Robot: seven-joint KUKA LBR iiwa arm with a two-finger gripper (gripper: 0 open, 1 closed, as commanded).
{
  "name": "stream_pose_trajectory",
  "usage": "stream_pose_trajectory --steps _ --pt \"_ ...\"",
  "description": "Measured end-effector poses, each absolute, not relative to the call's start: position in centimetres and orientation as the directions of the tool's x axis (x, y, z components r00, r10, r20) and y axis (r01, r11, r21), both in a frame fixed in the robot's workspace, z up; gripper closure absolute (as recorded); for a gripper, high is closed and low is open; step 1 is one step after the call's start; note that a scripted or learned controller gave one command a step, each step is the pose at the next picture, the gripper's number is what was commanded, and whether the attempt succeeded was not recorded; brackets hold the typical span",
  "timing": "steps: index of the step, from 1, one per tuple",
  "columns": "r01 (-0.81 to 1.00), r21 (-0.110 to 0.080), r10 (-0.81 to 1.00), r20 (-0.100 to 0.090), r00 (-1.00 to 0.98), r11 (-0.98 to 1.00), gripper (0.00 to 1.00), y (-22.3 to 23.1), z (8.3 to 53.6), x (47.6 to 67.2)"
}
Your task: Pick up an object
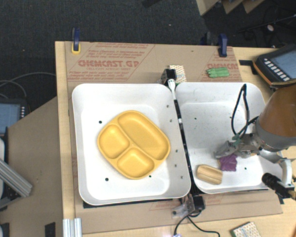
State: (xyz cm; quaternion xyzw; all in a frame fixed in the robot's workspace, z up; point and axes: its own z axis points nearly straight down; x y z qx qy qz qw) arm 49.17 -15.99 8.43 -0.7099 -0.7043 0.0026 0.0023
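In the right bin [207, 102], a small purple object [229, 164] lies near the front, with a tan bread-like roll [208, 174] just left of it by the front wall. My gripper [230, 150] hangs directly over the purple object, at or just above its top edge. The grey arm with its orange band [285, 113] comes in from the right, and a black cable [238, 107] loops above the wrist.
A yellow three-compartment plate [133, 143] sits in the middle of the left bin [89, 102]. A green item [218, 73] lies on the bench behind the right bin. A handheld pendant [281, 65] rests at the far right.
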Motion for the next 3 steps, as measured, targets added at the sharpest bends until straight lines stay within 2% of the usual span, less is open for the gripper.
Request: stream_pose_trajectory --steps 1,2,3 --pt "1.000 0.003 1.000 -0.001 0.002 -0.002 1.00 -15.6 9.5 49.7" --pt "1.000 0.003 1.000 -0.001 0.002 -0.002 0.00 -15.6 9.4 49.7" --pt "1.000 -0.004 1.000 0.002 0.001 -0.001 0.00 -15.6 8.4 47.8"
